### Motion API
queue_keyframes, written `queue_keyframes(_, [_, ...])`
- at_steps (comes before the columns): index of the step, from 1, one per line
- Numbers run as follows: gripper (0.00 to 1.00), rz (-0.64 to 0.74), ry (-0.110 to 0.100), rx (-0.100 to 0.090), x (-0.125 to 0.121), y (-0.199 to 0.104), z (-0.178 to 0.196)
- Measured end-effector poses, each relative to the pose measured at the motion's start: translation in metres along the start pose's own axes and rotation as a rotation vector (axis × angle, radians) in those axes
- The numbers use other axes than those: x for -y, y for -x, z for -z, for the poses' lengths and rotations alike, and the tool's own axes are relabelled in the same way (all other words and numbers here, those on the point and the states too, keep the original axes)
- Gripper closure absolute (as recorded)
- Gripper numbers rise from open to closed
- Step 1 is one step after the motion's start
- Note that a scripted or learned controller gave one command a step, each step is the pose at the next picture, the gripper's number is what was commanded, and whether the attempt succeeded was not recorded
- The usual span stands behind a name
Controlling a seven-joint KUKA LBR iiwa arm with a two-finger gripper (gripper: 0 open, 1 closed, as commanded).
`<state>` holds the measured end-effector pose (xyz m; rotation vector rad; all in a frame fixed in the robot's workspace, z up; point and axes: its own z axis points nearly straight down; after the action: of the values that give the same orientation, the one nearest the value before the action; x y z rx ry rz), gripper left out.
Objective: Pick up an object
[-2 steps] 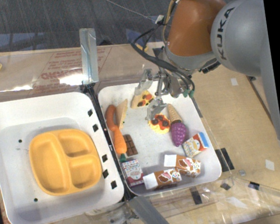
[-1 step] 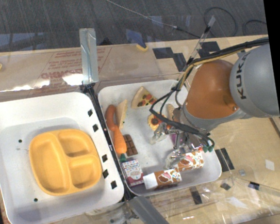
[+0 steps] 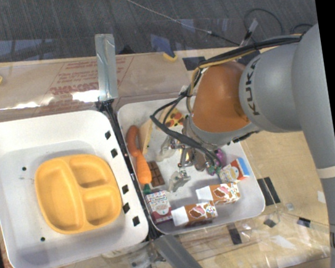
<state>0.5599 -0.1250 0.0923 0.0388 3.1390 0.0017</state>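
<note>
Over the right bin [image 3: 255, 201], gripper [image 3: 182, 170] hung above small cartons [image 3: 195, 213]; its hold could not be told. Cartons judged light, stiff; grasp across flat sides.

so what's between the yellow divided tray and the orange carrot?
Camera view: bare white floor of the left bin, then the two bins' adjoining walls with black clips, between yellow divided tray and orange carrot.

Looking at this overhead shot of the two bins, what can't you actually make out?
- Gripper: the camera view leaves its state unclear amid cables and glare.
- Right bin: the arm covers its upper right part.
- Cartons: print too small to read.
- Items beside the carrot: partly overlapped, identity unclear.
</note>
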Motion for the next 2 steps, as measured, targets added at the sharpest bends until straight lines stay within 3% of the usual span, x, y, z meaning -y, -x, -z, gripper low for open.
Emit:
queue_keyframes(1, [0.0,-0.237,-0.003,0.004,0.057,0.03,0.079])
queue_keyframes(2, [0.0,-0.148,-0.003,0.01,0.084,0.041,0.005])
